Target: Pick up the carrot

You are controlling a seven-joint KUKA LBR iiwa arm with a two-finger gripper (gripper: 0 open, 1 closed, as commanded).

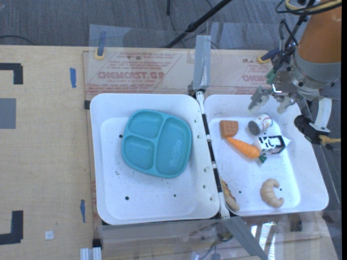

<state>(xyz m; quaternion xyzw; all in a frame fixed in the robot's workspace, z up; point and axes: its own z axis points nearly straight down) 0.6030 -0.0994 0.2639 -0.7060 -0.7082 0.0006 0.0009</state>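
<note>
The orange carrot [244, 147] lies slanted in the middle of the right bin [309, 199], its green end pointing toward the lower right. My gripper [271, 100] hangs over the far part of that bin, up and to the right of the carrot and apart from it. It is open, its two fingers [259, 97] spread with nothing between them.
Around the carrot lie a tan waffle [229, 128], a small can [259, 125] and a black-and-white piece [272, 143] touching its green end. A croissant [272, 193] sits near the front. A brownish item [230, 197] rests at the bin's left wall. The left bin [108, 194] holds a teal divided plate [157, 143].
</note>
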